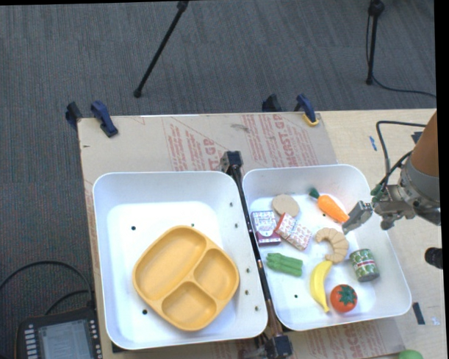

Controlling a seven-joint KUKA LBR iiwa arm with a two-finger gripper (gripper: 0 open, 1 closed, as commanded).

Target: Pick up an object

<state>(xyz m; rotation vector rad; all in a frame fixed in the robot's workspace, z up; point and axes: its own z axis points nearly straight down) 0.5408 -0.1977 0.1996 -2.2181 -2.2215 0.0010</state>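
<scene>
1. The counter [172, 144] carries two white bins side by side.
2. The left bin [122, 193], well left of the end effector, holds a yellow divided plate [185, 277].
3. The right bin [375, 280] lies under the end effector [360, 213], whose fingers look released, grasping nothing.
4. The carrot [331, 207] sits just left of it; croissant [333, 243], can [365, 265], banana [320, 282] and tomato [343, 297] lie below.

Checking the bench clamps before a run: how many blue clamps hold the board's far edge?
2 blue clamps: one at the board's far left corner, one near its far right corner. Darker clips sit beside each; others may be hidden.
</scene>
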